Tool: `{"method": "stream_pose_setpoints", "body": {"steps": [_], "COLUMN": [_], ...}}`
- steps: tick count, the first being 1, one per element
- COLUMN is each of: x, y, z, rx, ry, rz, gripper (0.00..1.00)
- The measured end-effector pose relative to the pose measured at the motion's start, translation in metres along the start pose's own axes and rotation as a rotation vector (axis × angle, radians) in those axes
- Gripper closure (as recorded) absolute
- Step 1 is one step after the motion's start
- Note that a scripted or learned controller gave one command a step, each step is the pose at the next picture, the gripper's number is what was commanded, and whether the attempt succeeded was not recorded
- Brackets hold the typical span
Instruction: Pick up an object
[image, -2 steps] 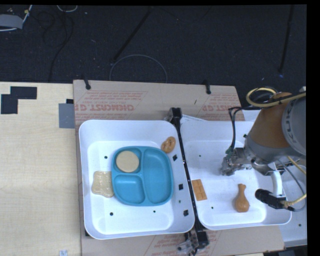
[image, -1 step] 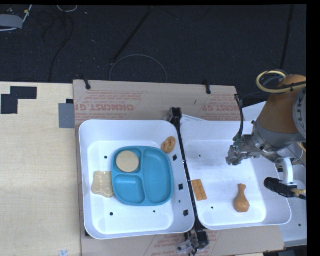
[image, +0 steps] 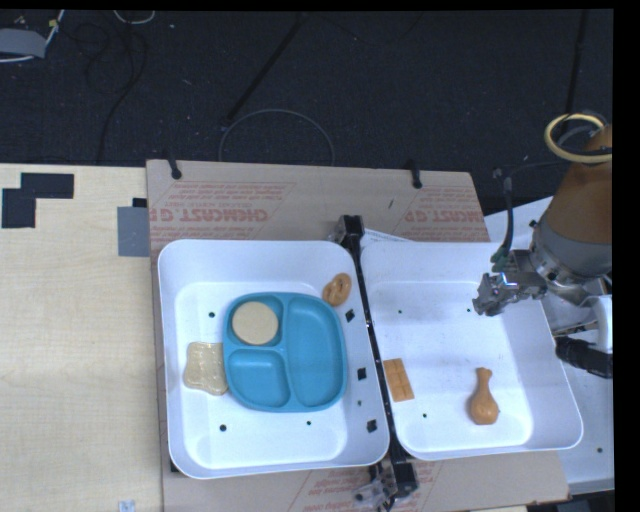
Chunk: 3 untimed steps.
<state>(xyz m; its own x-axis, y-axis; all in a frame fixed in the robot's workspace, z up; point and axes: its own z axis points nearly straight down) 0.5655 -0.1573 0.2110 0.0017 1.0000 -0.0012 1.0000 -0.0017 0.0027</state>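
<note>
In the right bin (image: 440, 435) lie a tan drumstick-shaped piece (image: 483, 398) near the front right and a flat orange cracker (image: 398, 379) by the left wall. My gripper (image: 491, 296) hangs over the bin's back right part, well behind the drumstick, with nothing seen between its fingers. The left bin (image: 190, 440) holds a blue divided plate (image: 284, 352) with a round tan cookie (image: 254, 323) in its back left compartment. A pale bread slice (image: 206, 367) lies left of the plate, and a brown pretzel-like piece (image: 338, 289) lies behind its right corner.
A black divider (image: 362, 330) runs between the two bins. Cardboard (image: 300, 205) lies under both bins. The arm's orange and grey body (image: 580, 220) stands at the right edge, with cables near it.
</note>
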Motion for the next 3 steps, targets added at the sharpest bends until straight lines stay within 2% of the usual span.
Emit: {"method": "stream_pose_setpoints", "body": {"steps": [1, 3], "x": [-0.001, 0.09], "y": [0.0, -0.026], "z": [-0.018, -0.023], "rx": [0.002, 0.006], "ry": [0.001, 0.004], "rz": [-0.003, -0.005], "gripper": [1.0, 1.0]}}
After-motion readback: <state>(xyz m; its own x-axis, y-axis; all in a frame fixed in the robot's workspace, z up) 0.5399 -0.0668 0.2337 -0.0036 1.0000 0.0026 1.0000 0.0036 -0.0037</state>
